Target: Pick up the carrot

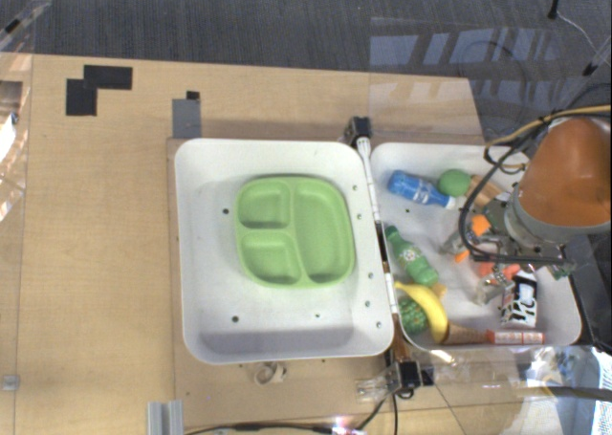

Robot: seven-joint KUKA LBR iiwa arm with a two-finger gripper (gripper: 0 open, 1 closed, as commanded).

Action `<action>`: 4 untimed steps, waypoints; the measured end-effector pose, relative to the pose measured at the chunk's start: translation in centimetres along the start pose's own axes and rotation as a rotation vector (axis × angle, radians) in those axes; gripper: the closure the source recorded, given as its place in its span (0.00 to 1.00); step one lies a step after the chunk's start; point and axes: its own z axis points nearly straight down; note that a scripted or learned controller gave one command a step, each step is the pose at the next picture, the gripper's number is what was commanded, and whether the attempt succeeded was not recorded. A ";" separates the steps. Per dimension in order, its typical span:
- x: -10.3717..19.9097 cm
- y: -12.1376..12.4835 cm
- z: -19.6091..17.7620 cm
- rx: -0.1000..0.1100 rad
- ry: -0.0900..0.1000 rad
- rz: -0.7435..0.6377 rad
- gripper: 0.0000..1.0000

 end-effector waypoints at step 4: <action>-3.7 0.4 0.1 -0.001 0.001 0.135 0.00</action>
